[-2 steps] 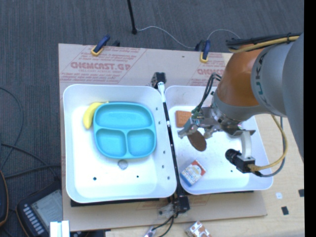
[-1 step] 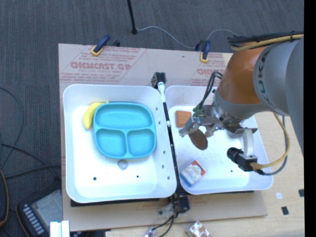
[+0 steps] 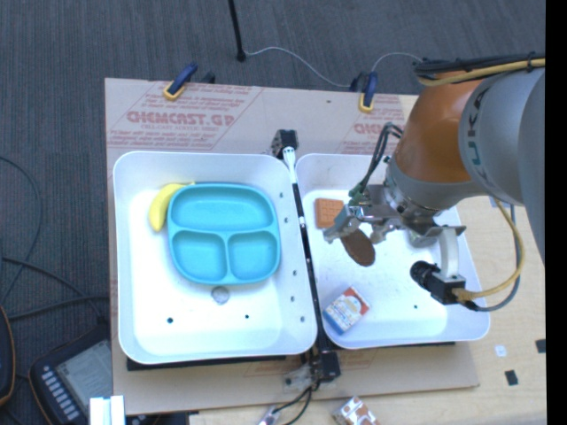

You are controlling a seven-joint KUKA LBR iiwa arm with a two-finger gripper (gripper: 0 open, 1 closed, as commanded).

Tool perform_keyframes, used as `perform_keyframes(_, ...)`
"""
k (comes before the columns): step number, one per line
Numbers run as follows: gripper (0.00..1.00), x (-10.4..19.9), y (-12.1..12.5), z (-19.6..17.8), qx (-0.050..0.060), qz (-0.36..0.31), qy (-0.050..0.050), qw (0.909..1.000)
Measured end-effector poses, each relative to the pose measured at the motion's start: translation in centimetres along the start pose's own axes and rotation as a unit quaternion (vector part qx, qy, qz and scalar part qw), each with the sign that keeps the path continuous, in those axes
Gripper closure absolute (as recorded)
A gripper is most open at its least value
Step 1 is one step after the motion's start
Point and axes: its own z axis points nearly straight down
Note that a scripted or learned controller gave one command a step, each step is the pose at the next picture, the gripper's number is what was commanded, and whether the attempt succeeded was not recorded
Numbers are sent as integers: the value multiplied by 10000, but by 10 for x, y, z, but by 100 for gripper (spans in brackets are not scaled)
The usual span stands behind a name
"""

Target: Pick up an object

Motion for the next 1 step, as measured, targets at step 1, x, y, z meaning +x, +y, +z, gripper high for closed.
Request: perform_keyframes(1, 100, 0, 0, -10, 2, -2, -4, 10000)
